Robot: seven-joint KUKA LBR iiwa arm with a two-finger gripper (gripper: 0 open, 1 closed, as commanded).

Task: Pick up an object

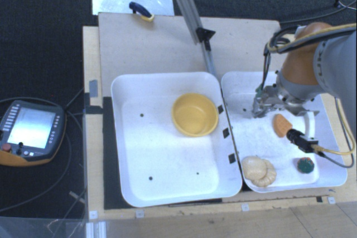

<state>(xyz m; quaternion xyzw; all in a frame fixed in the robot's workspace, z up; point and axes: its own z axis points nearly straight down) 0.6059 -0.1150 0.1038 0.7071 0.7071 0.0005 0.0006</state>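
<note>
My gripper [259, 109] hangs low over the right bin [240, 86], near its upper left part, with nothing visible between its fingers. An orange oblong object [281, 125] lies just to the right of it. A cream, lumpy round object [259, 170] rests at the bin's front left. A small dark teal ball [305, 165] sits at the front right. A yellow bowl [194, 114] stands in the left bin [128, 136], toward its upper right.
The grey arm with its orange band [304, 61] reaches in from the right over the right bin's far side. A metal pole [187, 5] slants across the board behind the bins. A teach pendant [28, 132] lies on the floor at left.
</note>
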